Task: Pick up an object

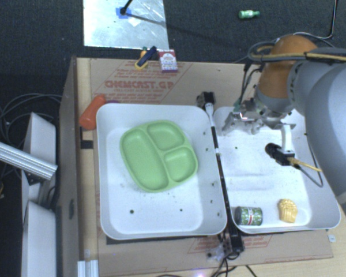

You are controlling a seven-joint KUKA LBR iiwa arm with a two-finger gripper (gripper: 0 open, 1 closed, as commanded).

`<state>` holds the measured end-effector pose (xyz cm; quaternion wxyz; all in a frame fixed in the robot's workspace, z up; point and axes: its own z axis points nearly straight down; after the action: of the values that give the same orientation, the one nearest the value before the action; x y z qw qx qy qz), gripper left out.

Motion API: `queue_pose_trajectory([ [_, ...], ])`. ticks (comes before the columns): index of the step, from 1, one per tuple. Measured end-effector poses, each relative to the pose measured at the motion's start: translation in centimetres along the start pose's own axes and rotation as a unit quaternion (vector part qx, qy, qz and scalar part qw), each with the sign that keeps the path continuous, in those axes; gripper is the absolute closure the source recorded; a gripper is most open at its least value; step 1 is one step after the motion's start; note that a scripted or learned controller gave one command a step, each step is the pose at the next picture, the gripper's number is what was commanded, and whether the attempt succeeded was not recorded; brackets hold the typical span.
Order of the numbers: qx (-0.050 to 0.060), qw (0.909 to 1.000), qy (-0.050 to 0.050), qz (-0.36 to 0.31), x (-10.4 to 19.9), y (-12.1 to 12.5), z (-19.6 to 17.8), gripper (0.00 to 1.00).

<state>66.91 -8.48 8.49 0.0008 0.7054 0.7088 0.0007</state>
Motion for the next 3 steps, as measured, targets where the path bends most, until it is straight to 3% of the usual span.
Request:
queue_pose_trajectory([
  [1,0.0,1.0,-0.001,0.002,-2.7,0.0,-0.1,0.0],
  [3,0.0,1.0,0.0,0.0,-0.3,0.0,0.0,0.0],
])
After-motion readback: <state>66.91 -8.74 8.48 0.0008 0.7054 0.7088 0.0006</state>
